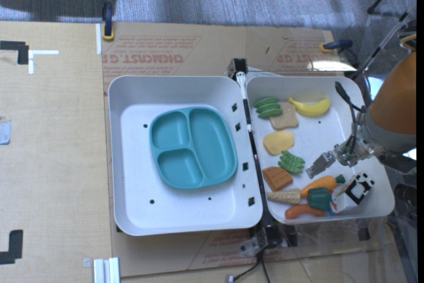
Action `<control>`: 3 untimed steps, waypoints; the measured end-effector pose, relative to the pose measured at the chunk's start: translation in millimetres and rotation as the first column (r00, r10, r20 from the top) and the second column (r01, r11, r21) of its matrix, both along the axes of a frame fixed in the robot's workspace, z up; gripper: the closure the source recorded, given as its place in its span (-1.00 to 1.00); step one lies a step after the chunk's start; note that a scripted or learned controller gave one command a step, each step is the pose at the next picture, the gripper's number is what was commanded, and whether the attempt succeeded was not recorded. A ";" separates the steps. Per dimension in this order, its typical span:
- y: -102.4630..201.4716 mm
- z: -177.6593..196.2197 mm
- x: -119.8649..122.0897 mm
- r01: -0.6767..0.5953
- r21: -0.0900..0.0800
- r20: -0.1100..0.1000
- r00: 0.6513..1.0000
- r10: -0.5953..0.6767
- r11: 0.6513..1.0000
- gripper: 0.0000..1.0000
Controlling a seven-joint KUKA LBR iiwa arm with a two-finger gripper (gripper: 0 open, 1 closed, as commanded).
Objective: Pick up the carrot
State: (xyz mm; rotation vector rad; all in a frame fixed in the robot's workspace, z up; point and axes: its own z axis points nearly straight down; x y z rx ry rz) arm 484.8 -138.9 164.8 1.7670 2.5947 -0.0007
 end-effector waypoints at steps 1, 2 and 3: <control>8.9 -73.1 -5.6 -0.188 0.001 0.000 0.982 0.188 0.982 -1.00; 8.2 -63.3 -2.3 -0.182 -0.002 0.008 0.983 0.182 0.983 1.00; 7.6 -54.1 0.3 -0.178 -0.005 0.013 0.984 0.178 0.984 1.00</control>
